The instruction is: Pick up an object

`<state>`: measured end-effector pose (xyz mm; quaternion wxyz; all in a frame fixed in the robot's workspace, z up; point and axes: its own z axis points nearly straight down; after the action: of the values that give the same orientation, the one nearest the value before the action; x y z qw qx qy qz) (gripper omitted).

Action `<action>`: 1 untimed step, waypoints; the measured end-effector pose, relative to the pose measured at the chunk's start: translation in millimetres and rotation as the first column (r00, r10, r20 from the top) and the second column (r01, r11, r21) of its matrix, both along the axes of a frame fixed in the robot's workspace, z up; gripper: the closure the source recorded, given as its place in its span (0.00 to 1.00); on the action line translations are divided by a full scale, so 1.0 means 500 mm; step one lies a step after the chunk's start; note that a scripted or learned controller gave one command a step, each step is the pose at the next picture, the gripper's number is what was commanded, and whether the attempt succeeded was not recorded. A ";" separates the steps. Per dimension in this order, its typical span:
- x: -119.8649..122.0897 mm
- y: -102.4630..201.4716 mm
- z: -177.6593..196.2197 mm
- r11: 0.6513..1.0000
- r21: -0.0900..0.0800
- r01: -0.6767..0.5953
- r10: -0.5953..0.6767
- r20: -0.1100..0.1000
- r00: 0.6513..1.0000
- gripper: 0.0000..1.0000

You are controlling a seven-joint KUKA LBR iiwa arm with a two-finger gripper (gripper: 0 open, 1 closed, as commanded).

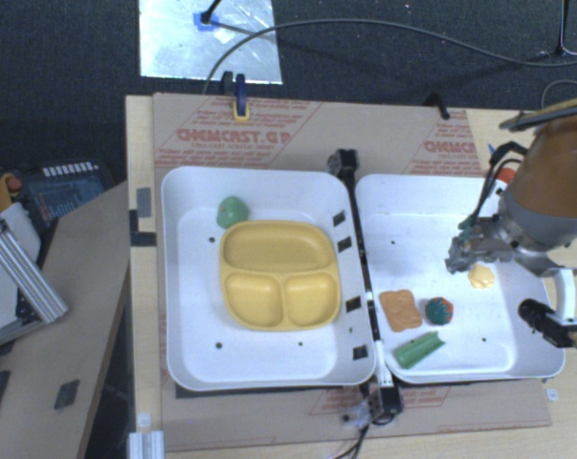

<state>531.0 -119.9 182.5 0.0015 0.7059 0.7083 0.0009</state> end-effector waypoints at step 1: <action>0.003 0.000 0.059 1.000 0.000 0.000 0.000 0.001 1.000 1.00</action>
<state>532.4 -120.0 211.7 0.0018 0.7058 0.7084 0.0012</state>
